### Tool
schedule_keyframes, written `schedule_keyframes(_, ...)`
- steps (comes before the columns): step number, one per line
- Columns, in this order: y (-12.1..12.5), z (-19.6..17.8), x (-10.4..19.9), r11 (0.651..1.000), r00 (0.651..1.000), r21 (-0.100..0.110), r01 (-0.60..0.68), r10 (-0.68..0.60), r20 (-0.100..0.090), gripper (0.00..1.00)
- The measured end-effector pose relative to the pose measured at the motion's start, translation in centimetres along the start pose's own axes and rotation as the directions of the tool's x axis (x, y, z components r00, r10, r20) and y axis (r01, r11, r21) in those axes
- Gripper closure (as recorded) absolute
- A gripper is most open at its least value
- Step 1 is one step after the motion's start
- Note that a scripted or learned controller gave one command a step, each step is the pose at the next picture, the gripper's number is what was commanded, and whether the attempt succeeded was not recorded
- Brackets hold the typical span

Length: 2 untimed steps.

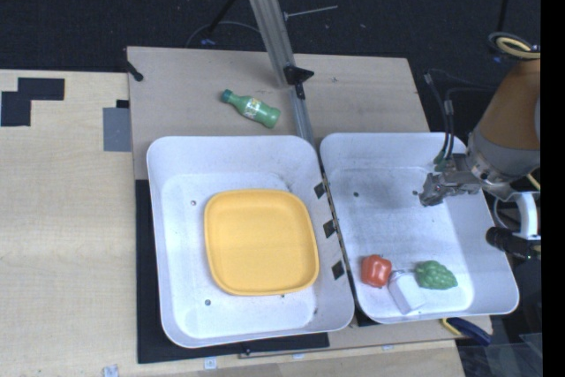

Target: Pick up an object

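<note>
**Grey arm hangs over the right bin, targets bunched at the near edge**

Grey and orange, the arm [508, 124] reaches in from the right, and its gripper [433, 190] hangs over the upper right part of the right bin [380, 181], above bare white floor. From this slanted angle the tips are a small dark cluster, so whether they are spread or pressed together, I cannot tell. Nothing shows between them, so I would call the pick not yet made.

Down in the near part of that same bin sit the candidates: a red pepper [376, 270], a small white block [406, 292] just beside it, and a green leafy piece, possibly toy broccoli [435, 275], touching or nearly touching the block. All three lie well apart from the gripper, towards the front rim. That tight bunching looks like the snag: closing on one could nudge its neighbour.

Over in the left bin [177, 190] a yellow square plate [261, 241] lies flat, taking up most of the floor. It looks too broad and low for an easy pinch.

Outside both bins, a green bottle [251, 108] lies on its side on the bench [371, 93], near a slanted aluminium rail [270, 9].
</note>
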<state>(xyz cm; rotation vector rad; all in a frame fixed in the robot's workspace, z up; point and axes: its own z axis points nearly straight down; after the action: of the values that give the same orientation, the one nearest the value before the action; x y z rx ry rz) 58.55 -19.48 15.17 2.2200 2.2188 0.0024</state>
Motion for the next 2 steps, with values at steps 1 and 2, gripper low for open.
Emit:
schedule_keyframes(1,0.2,-4.7,0.9,1.000,1.000,0.000,0.001,-0.001,0.000,1.00)
schedule_keyframes(2,0.2,-6.1,0.8,1.000,1.000,0.002,0.000,0.000,-0.001,1.00)
